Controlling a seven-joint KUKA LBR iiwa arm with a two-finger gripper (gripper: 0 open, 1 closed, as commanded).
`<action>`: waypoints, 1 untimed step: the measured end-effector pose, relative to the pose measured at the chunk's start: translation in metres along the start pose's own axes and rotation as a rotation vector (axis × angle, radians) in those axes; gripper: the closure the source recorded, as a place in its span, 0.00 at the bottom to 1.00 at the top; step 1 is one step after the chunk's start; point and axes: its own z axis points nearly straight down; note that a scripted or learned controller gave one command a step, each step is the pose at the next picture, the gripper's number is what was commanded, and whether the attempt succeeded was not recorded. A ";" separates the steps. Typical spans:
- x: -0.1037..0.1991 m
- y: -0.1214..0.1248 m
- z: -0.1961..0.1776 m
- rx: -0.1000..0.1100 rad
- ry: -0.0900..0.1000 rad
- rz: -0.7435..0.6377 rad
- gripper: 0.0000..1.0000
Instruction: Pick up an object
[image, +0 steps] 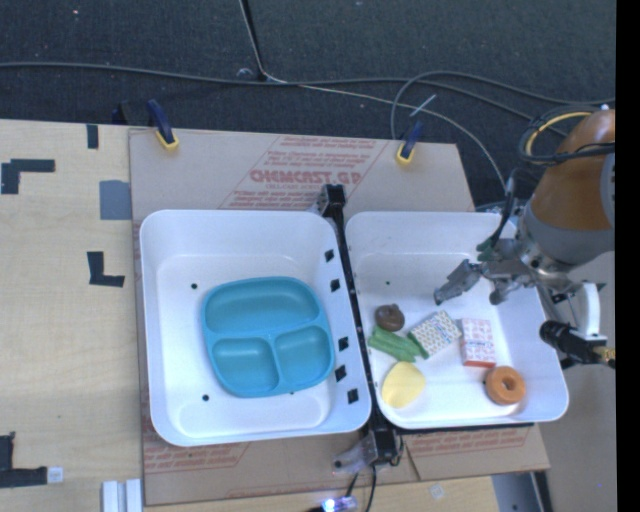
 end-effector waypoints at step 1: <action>0.001 0.003 -0.008 -0.014 -0.002 -0.004 0.00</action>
